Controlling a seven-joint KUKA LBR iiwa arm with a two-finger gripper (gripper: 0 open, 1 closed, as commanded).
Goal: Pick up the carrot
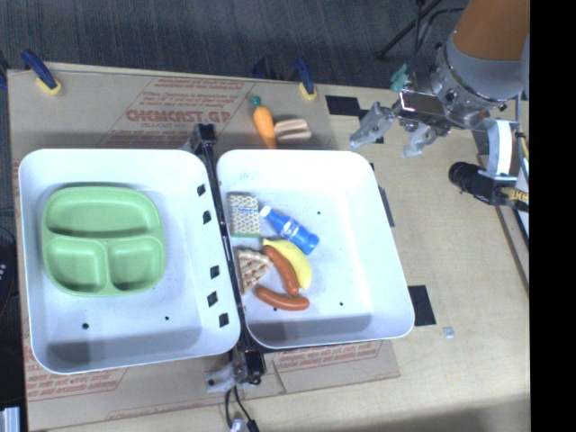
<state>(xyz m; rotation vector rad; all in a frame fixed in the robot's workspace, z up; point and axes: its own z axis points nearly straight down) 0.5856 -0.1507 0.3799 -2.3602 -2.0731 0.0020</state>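
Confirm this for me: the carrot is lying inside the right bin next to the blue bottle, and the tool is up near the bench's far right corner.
Not quite. The carrot is not inside the right bin; it lies on the cardboard beyond the bin's far rim, beside a small tan piece. The camera view shows this. The blue bottle is in that bin, and the tool is up near the far right corner.

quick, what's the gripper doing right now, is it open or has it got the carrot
Gripper: open, fingers spread, holding nothing. The carrot lies on the bench behind the bins, apart from it.
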